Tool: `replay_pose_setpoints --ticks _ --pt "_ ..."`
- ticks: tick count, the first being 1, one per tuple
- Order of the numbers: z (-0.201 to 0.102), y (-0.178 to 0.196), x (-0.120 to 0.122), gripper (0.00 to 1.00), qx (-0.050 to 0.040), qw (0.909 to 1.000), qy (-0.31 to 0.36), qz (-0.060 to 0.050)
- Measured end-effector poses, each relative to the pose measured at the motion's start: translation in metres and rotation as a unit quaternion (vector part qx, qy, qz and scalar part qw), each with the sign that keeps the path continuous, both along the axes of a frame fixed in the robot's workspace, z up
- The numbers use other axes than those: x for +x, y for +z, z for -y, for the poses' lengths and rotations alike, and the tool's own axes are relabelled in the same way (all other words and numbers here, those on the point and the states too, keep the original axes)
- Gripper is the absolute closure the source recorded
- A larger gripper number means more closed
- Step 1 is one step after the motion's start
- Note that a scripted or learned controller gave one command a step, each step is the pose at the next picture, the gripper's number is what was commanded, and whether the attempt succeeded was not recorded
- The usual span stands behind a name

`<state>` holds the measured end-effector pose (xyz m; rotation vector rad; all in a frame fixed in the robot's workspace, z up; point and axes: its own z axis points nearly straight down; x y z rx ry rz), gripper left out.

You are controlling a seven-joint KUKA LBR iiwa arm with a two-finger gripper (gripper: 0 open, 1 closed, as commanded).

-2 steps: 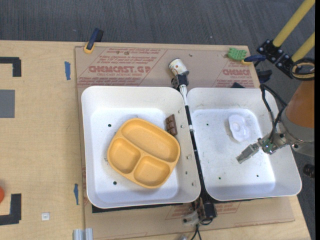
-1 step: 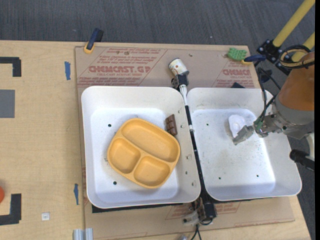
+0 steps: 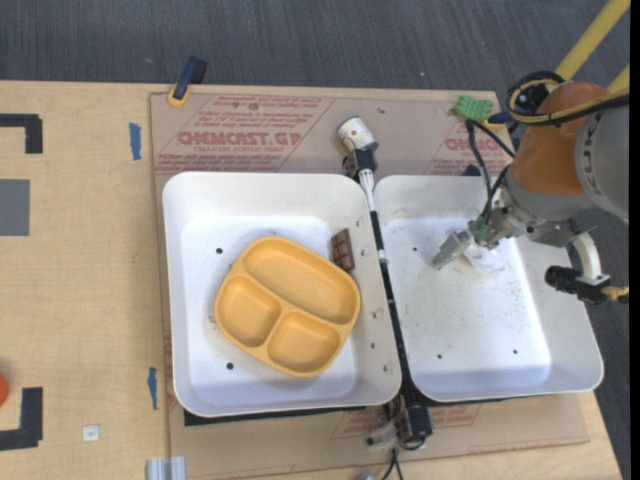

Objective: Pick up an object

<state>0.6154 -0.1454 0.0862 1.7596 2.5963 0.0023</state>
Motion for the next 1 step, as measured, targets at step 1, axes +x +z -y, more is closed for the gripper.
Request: replay_pose_setpoints --ticks 1 --pt "-0.0373 -0.0004 -0.0505 0.0 0.0023 0.9129 -0.408 -0.002"
